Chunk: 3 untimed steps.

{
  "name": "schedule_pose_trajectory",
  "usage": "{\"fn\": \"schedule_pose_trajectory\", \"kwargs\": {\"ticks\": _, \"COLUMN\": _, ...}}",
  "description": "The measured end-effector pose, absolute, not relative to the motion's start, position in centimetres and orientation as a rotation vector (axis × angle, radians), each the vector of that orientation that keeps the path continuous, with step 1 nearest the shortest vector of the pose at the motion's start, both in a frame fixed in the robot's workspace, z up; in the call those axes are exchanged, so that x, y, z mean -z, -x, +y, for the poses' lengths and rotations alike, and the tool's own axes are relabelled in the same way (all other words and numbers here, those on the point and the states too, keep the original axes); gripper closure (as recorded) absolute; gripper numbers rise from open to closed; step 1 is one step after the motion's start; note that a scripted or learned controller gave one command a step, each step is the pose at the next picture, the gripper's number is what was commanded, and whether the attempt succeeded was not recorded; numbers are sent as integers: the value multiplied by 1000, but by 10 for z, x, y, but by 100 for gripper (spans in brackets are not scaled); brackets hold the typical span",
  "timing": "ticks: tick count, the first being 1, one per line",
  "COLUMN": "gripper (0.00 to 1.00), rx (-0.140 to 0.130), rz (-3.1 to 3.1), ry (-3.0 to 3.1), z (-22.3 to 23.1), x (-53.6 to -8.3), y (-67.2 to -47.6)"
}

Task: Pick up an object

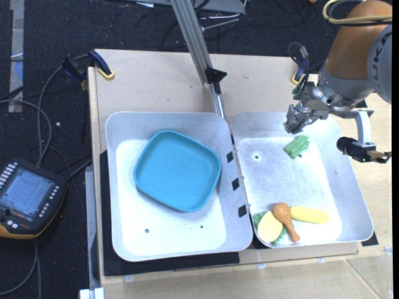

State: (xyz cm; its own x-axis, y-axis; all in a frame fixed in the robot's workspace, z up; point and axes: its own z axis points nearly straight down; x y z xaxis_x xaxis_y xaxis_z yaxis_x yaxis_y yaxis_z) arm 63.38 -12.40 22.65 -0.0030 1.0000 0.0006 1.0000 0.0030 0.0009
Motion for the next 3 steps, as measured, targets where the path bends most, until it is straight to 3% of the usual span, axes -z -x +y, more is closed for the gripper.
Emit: {"fn": "schedule_pose_trajectory", "kwargs": {"ticks": 3, "gripper": 100, "rx": -2, "rz": 2227, "ry": -2217, "z": 12, "x": -237, "y": -573}}
